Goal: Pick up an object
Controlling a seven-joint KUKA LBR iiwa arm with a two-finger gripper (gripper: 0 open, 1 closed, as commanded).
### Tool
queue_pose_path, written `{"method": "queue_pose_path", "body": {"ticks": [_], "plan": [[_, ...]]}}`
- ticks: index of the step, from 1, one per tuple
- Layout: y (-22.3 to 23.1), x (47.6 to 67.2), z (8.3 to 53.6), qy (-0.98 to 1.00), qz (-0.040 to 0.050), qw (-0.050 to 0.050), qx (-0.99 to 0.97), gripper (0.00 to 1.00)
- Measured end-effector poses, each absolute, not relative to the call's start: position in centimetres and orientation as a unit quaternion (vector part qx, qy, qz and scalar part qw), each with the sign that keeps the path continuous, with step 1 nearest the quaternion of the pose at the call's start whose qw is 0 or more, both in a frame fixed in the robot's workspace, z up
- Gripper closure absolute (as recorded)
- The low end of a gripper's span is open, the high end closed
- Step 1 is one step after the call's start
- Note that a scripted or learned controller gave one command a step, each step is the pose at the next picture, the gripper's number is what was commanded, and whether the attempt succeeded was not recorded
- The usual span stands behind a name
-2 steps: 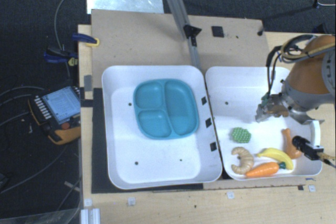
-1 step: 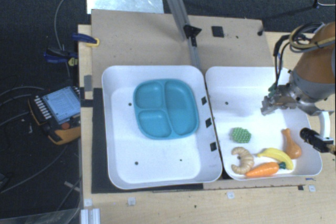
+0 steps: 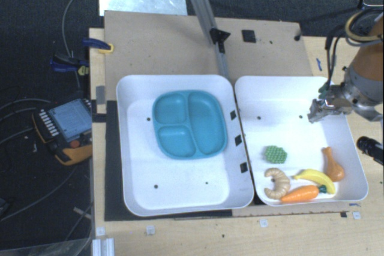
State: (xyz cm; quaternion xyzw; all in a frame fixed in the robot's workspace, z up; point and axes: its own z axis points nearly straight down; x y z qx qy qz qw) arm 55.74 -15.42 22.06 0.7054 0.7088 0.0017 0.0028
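Cardboard-brown, the bench (image 3: 156, 39) carries two shallow white bins side by side. You have the left bin (image 3: 138, 189) holding a blue divided plate (image 3: 190, 125) near its far side, and the right bin (image 3: 288, 99) holding all the small items, which crowd its near edge and near right corner. The arm (image 3: 369, 69) leans in over the right bin's right edge, with the gripper (image 3: 317, 112) hovering above bare bin floor toward the far right part. Whether the jaws are parted or closed, I cannot tell from this slant; nothing shows between them.

Your candidates, biggest first: the orange carrot (image 3: 299, 194) along the near wall, touching the tan croissant-shaped piece (image 3: 276, 182); the yellow banana (image 3: 317, 178) just beside the carrot; the brown drumstick (image 3: 332, 165) near the right wall; and the green bumpy piece (image 3: 275, 154), standing apart from the others.

My advice: go for the green piece. It sits well clear of walls and neighbours, so the jaws can straddle it without nudging anything. Centre over it before you descend, and avoid the cluster against the near wall, where a finger would likely catch the rim.
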Motion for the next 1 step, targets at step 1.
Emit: {"method": "queue_pose_path", "body": {"ticks": [1], "plan": [[-15.44, 55.87, 26.39, 0.709, 0.0015, 0.003, 0.705, 1.00]]}}
